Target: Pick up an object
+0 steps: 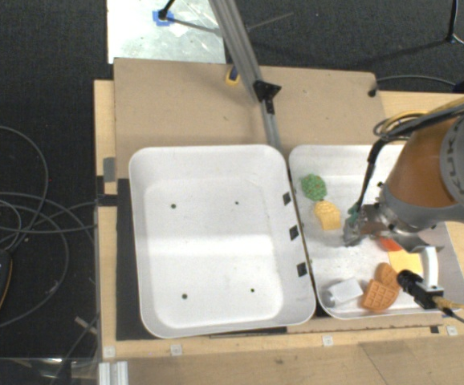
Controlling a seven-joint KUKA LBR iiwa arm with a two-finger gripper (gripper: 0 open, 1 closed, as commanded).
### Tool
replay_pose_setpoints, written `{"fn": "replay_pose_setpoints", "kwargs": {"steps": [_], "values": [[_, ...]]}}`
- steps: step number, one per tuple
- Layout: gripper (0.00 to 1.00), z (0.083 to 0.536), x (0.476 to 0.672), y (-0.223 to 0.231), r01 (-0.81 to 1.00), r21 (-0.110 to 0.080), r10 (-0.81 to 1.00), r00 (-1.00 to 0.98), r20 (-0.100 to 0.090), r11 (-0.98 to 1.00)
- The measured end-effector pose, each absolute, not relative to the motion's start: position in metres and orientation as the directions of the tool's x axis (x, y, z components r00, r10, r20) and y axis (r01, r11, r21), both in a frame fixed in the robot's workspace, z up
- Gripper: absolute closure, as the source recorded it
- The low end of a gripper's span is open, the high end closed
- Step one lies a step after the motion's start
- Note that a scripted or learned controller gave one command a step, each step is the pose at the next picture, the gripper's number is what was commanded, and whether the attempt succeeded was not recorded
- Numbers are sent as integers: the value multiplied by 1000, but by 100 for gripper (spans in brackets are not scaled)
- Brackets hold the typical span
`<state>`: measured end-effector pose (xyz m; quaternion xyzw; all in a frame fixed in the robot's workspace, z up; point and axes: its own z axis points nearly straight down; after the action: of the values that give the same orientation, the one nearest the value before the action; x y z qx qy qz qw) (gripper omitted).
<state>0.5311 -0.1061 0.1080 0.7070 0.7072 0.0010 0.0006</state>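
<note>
the bench (328, 103) is a brown board carrying two shallow white bins side by side. the left bin (216, 239) is the larger-looking of the two in this slanted view, with a few small dark dots on its floor. the right bin (340, 163) sits touching it along a shared edge marked by small black clips. the arm (437, 175), grey with an orange band, reaches in from the right over the right bin. the gripper (354, 229) hangs low over the middle of the right bin, just right of a yellow object; whether its tips are spread or closed cannot be told from this angle, and nothing is seen between them. a green bumpy object (313, 187) lies near the back left of the right bin, with the yellow object (327, 214) just in front of it. an orange waffle-like piece (380, 292) lies near the front edge, a small grey-white block (345, 291) just to its left, and a yellow flat piece (404, 261) beside a red bit under the arm
</note>
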Motion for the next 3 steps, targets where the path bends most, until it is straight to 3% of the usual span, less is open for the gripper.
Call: {"fn": "replay_pose_setpoints", "kwargs": {"steps": [2, 3], "values": [[100, 214, 540, -112, 1000, 8, 1000, -5, -2, 5], [100, 217, 541, -112, 1000, 2, 1000, -5, 0, 5]]}}
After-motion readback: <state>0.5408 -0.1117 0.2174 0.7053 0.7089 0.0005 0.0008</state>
